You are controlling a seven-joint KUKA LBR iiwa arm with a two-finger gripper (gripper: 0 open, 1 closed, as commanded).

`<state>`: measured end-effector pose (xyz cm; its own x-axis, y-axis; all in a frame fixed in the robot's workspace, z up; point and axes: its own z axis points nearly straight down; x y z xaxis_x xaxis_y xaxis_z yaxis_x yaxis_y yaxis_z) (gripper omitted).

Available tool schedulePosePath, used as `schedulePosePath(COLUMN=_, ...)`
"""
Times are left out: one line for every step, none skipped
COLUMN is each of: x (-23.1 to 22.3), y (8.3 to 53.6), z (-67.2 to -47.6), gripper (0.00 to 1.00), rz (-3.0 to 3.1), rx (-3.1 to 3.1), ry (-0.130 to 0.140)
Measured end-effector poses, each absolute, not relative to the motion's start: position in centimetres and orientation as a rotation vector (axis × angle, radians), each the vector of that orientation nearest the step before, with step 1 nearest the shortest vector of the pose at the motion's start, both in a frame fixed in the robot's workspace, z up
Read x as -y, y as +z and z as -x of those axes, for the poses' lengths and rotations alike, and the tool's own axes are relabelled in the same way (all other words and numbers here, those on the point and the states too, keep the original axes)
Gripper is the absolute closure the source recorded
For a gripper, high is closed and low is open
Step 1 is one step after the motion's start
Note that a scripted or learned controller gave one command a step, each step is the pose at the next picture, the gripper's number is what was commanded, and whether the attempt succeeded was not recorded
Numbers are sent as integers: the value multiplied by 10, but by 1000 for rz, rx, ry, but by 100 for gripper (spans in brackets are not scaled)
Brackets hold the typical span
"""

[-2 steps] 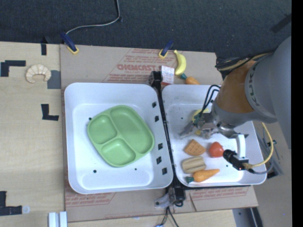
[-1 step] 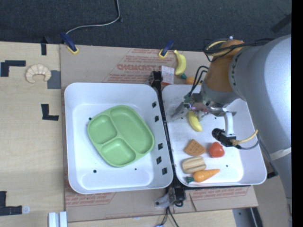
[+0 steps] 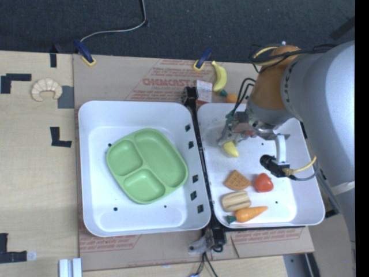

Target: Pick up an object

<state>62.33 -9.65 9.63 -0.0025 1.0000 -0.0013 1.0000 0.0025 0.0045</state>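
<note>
My gripper [image 3: 232,136] is low in the right bin [image 3: 300,203], near its far left part. Its tips stand right over a small yellow lemon-like piece [image 3: 231,149]. Nearer the front of that bin lie a brown waffle [image 3: 237,180], a red tomato [image 3: 264,182], a tan bread roll [image 3: 235,200] and an orange carrot [image 3: 250,213]. None of these touch the gripper.
The left bin [image 3: 95,212] holds a green divided plate [image 3: 147,164]. A yellow banana [image 3: 219,77] and a small packet [image 3: 204,90] lie on the cardboard behind the bins. A croissant [image 3: 47,89] rests on the bench at the far left. My arm's bulk [image 3: 323,97] covers the right bin's far right side.
</note>
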Motion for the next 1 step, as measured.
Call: schedulePosePath(x=30, y=185, z=-612, gripper=100, rz=-2218, rx=-2225, ry=2)
